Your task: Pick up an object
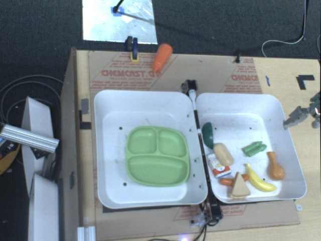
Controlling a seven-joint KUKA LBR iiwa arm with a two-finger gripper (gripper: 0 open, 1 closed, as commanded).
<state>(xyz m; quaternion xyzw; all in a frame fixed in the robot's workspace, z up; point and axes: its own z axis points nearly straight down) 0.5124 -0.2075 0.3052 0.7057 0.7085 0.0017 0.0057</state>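
- Two white bins: a green divided plate [158, 156] is lying in the left one.
- Gripper [299, 115] is hovering over the right bin's [261, 104] rim, fingers' spread unclear.
- Banana [259, 181] is lying beside a toy drumstick [275, 166].

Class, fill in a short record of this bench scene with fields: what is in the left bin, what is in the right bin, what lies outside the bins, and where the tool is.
left bin: green plate
right bin: banana, green pod, drumstick, bread wedge, and other toy food
outside bins: carrot, on the cardboard behind the left bin
tool: at the right bin's right rim, apart from the food
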